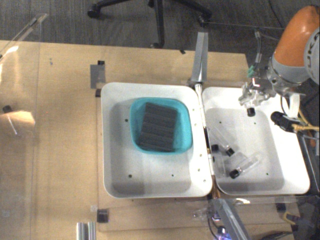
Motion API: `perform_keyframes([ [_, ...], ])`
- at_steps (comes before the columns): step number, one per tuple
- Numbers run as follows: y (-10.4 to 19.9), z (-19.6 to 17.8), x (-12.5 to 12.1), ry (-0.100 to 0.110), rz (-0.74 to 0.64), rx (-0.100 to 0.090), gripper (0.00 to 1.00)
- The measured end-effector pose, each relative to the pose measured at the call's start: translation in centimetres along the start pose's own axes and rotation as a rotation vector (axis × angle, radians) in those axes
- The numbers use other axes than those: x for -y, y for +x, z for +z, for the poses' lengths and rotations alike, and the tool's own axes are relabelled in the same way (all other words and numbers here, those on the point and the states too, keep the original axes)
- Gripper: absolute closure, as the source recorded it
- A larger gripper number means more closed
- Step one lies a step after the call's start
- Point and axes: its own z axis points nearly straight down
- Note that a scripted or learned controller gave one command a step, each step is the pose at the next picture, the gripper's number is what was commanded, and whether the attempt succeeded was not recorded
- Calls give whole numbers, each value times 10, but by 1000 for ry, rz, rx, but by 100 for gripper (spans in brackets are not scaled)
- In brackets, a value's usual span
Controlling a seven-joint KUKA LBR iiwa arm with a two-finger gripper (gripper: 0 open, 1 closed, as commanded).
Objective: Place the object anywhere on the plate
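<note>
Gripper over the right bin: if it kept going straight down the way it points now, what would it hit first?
Probably bare floor of the right bin near its back wall. The gripper hangs beyond the clear vials, which lie nearer the front; depth is uncertain.

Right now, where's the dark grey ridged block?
In the camera view, the dark grey ridged block lies on the teal plate in the left bin, away from the gripper over the right bin.

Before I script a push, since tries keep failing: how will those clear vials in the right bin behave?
The vials look cylindrical and lie on their sides, so they will likely roll. Clear, smooth walls suggest they may slip from a grip. They look small and probably light.
</note>
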Motion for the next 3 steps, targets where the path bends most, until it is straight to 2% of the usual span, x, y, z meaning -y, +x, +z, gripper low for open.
perform_keyframes([
  [1, 48, 14, 74, 4, -72, -2, 100],
  [2, 48, 13, 74, 3, -71, -2, 0],
  [3, 111, 14, 109, 4, -101, -3, 0],
])
